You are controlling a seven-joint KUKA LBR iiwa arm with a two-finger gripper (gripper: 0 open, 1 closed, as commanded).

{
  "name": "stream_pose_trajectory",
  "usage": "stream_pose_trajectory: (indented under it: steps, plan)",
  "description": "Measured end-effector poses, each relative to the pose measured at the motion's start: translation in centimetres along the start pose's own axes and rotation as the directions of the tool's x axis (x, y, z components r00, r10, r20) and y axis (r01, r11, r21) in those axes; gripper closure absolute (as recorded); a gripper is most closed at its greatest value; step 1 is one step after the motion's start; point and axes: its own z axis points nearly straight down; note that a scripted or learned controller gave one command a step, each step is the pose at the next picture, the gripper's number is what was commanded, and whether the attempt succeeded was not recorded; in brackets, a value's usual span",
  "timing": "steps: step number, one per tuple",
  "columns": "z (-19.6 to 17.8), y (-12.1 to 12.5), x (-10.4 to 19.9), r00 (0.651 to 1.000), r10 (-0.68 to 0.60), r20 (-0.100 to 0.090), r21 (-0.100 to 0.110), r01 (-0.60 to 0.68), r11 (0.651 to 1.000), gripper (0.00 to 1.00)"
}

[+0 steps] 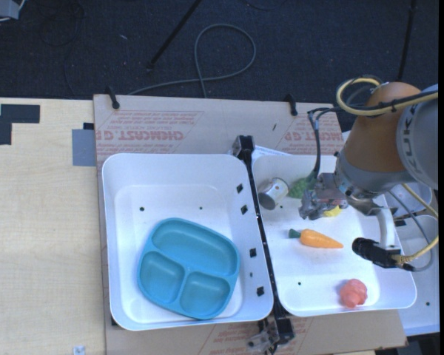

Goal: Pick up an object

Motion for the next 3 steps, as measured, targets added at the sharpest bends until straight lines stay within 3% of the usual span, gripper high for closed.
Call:
stream_pose_trajectory:
  steps: [1,2,3]
  plan:
    - [-6.3,0.2,-0.3,1.000,-0.004,0.001,-0.005,0.004,1.000,1.00]
    - [-10.3,0.3,-0.4,1.000,-0.005,0.001,-0.003,0.005,1.000,1.00]
    - [-9.2,0.6,3.9,1.000,-0.006,0.000,0.003,0.006,1.000,1.00]
